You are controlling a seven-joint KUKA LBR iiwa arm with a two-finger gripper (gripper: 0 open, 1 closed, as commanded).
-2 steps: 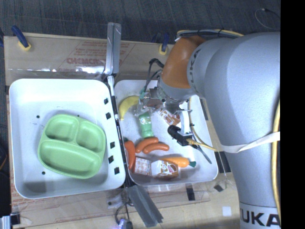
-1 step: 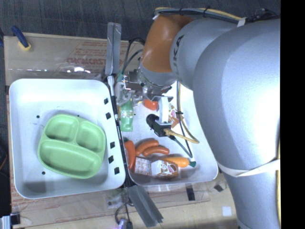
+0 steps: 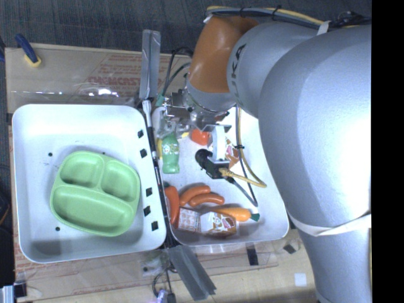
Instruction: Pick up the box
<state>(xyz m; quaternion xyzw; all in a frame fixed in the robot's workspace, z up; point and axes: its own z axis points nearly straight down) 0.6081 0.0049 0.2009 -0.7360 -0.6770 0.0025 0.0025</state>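
Roughly: box [image 3: 207, 222] lies lengthwise along the right bin's [image 3: 266, 199] near edge, jaws up by its far edge. Jaw opening: cannot tell.

Divided tray [image 3: 95, 193] in left bin [image 3: 38, 122]; box [image 3: 208, 223] (beside sausages [image 3: 201, 196]) in right bin [image 3: 274, 223]

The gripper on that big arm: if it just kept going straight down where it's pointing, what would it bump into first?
Probably the green bottle or the red object just beneath the gripper, in the right bin; depth is hard to judge.

The grey arm [image 3: 315, 118] is reaching in from three o'clock, its gripper [image 3: 183, 122] pointing down toward nine o'clock.
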